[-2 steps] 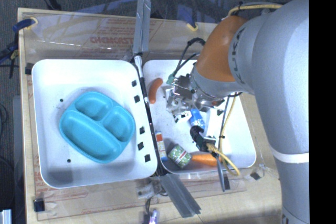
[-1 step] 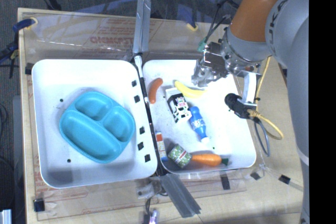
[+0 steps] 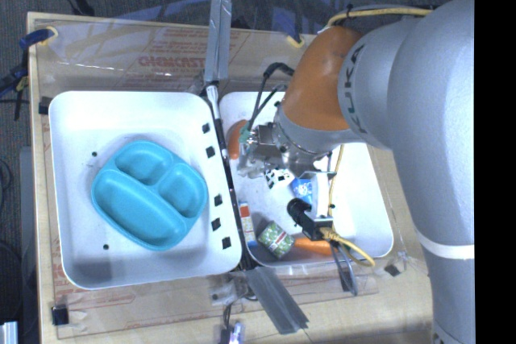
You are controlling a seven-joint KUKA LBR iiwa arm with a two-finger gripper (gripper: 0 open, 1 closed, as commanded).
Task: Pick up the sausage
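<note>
**A:** What did the overhead camera show on the bench (image 3: 48, 36)?

**B:** Two white bins sat side by side. The left bin (image 3: 72, 121) carried one blue plate (image 3: 149, 193) with three compartments, lying near its middle. The right bin (image 3: 375, 225) was crowded, and the one arm (image 3: 403, 68) reached in over it from the right edge.

**A:** And the gripper?

**B:** The gripper (image 3: 256, 153) hung low near the right bin's far left corner, under the orange band (image 3: 322, 84). Whether it was open or closed, I could not tell; its tip was a tangle of metal and cables.

**A:** Where was the sausage?

**B:** One reddish-orange piece, likely the sausage (image 3: 234, 139), lay against the right bin's left wall near the far corner, just beside the gripper. Nothing showed it being gripped.

**A:** Anything else in that bin?

**B:** One green patterned block (image 3: 275, 238) near the front edge, one orange carrot-like stick (image 3: 316, 247) just beside it, and one small blue-and-white packet (image 3: 304, 189) near the middle.
</note>
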